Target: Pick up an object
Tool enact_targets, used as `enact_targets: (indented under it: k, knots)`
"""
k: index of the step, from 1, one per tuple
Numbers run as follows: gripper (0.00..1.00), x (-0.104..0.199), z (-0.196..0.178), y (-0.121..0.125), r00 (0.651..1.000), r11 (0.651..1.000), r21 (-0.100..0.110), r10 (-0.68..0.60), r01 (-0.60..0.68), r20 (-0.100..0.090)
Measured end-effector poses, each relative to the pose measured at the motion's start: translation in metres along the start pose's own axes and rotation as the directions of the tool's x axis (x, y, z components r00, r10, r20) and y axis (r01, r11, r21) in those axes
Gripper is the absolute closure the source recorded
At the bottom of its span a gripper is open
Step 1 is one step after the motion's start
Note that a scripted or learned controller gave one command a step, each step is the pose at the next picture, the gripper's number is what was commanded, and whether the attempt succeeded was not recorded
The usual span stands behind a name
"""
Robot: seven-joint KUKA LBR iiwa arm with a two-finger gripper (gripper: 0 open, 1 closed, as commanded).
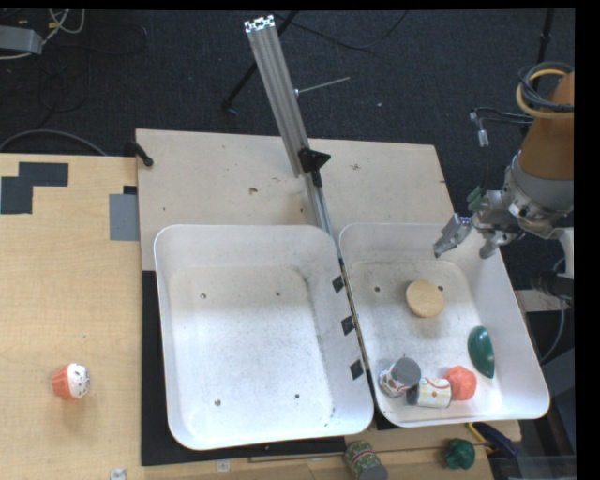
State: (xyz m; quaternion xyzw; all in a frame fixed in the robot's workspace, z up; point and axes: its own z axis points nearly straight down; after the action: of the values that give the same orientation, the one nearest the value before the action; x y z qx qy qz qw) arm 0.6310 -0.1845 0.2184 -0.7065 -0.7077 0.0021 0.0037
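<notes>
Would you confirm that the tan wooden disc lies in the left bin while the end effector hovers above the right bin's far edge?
Not quite: the camera view shows the tan wooden disc in the right bin, not the left one. The end effector does hover above the right bin's far edge.

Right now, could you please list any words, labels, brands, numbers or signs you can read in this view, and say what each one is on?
No readable text in this view.
The small white cup in the right bin has red and dark markings, too small and blurred to read.
The orange-and-white toy on the wooden table bears dark dots, no lettering.
The checkered tag atop the metal rail is a pattern, not text.
</notes>
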Motion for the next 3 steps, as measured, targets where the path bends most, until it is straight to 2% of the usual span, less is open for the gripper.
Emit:
enact_targets:
  k: [1, 2, 3]
  knots:
    - [0.0, 0.002, 0.044, -0.002, 1.0, 1.0, -0.001, 0.001, -0.001, 0.0]
    - [0.0, 0.001, 0.107, -0.007, 1.0, 1.0, 0.001, 0.001, -0.001, 0.0]
    - [1.0, 0.0, 0.093, -0.006, 1.0, 1.0, -0.006, 0.003, -0.003, 0.002]
